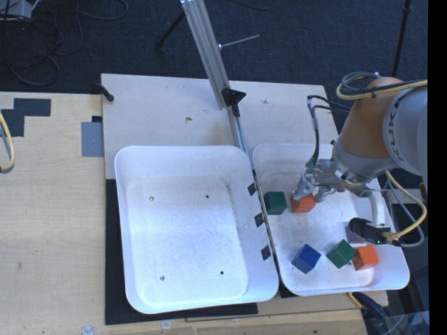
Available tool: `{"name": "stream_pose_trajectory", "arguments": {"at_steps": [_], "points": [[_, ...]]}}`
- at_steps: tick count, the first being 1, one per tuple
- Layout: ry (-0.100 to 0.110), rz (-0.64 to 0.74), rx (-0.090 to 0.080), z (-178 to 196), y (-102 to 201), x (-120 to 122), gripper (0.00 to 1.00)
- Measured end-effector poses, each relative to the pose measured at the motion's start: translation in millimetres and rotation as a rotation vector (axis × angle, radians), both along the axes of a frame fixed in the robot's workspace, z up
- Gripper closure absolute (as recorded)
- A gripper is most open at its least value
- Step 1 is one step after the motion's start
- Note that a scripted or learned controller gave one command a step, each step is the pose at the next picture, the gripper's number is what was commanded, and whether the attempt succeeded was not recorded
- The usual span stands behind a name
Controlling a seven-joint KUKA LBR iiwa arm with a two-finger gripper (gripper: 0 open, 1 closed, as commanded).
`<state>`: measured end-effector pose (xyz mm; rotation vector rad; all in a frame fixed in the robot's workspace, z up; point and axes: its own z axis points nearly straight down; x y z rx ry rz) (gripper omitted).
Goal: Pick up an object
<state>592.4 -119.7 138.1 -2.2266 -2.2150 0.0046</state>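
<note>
Right white bin [391,279] | pincer [305,195] touching orange block [302,204] | grip: cannot tell

Two white bins [140,166], two green blocks [275,202], two orange blocks [365,257], one blue block [306,258].

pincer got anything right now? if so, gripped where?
Cannot be told. The pincer sits right at the top of the orange block in the right bin, but whether the block is actually gripped isn't visible.
</note>
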Motion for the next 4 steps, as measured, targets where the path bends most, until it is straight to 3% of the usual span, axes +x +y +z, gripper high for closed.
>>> {"name": "stream_pose_trajectory", "arguments": {"at_steps": [1,2,3,4], "points": [[-0.009,0.011,0.001,56,45,68,1.00],[-0.008,-0.003,-0.010,55,95,53,1.00],[-0.002,0.001,-0.002,52,46,65,1.00],[0.000,0.006,0.001,52,50,65,0.00]]}}
